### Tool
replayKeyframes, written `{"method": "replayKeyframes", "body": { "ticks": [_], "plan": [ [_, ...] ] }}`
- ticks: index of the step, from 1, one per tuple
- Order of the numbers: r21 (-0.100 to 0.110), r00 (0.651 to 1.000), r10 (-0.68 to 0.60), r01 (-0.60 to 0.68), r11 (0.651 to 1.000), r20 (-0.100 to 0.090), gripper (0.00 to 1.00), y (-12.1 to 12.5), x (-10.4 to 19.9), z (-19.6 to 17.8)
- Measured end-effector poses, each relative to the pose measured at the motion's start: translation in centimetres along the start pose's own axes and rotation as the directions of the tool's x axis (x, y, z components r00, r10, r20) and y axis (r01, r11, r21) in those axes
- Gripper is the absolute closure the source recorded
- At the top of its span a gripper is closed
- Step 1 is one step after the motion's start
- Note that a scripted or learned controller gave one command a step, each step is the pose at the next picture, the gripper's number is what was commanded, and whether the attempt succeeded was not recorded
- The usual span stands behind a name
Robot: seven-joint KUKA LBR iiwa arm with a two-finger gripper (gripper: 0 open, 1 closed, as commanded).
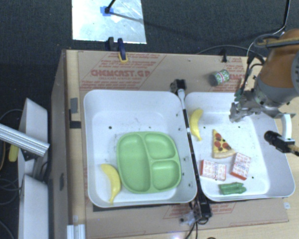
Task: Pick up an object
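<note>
We see the grey two-finger gripper (237, 114) over the right white bin's (284, 176) far edge; whether it is parted we cannot tell; the triangular pizza-slice toy (221, 144) lies nearer, bare floor between.

A grey-and-orange robot arm (284, 68) holds its gripper (237, 112) over the far edge of the right bin (284, 180), where a banana (195, 124), pizza slice (221, 145), two red-and-white packets (213, 170) (240, 166) and a green item (232, 188) lie. In the left bin (97, 108), a green divided plate (148, 162) touches a second banana (111, 181) near the front left corner.
</note>
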State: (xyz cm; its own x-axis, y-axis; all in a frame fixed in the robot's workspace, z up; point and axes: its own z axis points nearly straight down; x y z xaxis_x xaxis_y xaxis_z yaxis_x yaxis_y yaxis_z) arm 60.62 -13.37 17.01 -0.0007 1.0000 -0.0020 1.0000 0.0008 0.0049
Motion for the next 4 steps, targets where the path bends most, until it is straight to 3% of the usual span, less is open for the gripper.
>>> {"method": "replayKeyframes", "body": {
  "ticks": [1, 2, 3, 4],
  "plan": [
    [0.002, 1.000, -0.001, 0.001, 1.000, -0.001, 0.00, 0.0, 0.1, 0.1],
    [0.004, 1.000, 0.000, 0.001, 1.000, -0.002, 0.00, -1.6, 0.7, 8.6],
    [0.004, 1.000, -0.001, 0.001, 1.000, -0.002, 0.00, -5.6, 4.0, 8.6],
    [0.001, 1.000, -0.003, 0.003, 1.000, -0.001, 0.00, 3.5, -0.5, 8.5]
  ]
}}
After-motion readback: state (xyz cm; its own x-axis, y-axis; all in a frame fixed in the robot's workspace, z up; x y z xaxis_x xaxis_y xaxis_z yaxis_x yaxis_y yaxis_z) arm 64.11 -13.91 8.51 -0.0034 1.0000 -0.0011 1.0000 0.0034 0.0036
